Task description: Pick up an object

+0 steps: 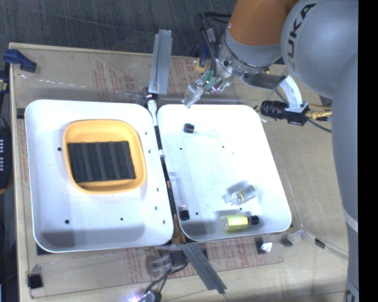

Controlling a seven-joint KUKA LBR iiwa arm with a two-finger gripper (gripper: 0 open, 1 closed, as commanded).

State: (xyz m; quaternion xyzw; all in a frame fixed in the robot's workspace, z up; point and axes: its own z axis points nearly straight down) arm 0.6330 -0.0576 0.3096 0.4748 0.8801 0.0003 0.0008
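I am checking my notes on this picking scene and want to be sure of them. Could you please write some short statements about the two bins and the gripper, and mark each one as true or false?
1. The orange tray with a dark ridged insert lies in the left bin. True.
2. The yellow bottle with a black cap lies in the left bin. False: it lies in the right bin, near its front edge.
3. The gripper is at the far rim of the right bin. True.
4. The clear bottle stands at the far end of the right bin. False: it lies just behind the yellow bottle.
5. A small black cap lies in the right bin, near the gripper. True.
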